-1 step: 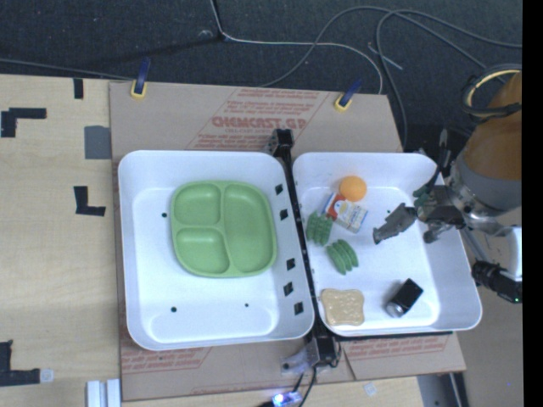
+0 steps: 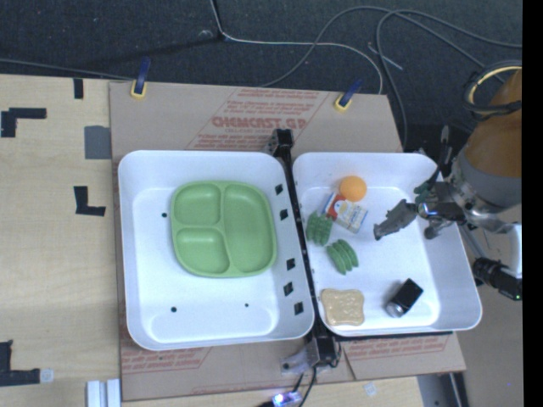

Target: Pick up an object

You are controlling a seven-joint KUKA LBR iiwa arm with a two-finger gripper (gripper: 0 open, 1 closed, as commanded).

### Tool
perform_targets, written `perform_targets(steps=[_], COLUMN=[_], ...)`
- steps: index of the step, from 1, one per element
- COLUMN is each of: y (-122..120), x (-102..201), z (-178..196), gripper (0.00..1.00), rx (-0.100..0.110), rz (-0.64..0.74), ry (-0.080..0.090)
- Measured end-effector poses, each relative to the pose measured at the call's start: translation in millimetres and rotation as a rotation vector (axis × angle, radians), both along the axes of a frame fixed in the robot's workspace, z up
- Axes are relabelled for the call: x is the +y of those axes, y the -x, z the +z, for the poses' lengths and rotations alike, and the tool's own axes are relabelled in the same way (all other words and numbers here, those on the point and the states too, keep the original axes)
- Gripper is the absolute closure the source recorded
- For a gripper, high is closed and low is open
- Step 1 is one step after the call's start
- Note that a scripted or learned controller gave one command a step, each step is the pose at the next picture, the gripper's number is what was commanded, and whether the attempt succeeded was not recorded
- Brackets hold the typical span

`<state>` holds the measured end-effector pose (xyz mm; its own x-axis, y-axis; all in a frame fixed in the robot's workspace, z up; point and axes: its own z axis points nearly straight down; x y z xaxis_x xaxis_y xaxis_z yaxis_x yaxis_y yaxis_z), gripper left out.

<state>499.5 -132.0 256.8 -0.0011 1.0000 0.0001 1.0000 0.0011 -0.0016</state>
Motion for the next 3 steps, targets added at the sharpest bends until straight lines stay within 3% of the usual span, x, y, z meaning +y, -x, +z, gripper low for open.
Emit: perform_targets(steps=[1, 3], y=[9.7, 4.5], x=[4.0, 12.3], z=[-55.3, -168.7], gripper=[0.0, 0.0], rx=[0.003, 0.005], rz=[-0.001, 0.0], ry=[-0.001, -0.001])
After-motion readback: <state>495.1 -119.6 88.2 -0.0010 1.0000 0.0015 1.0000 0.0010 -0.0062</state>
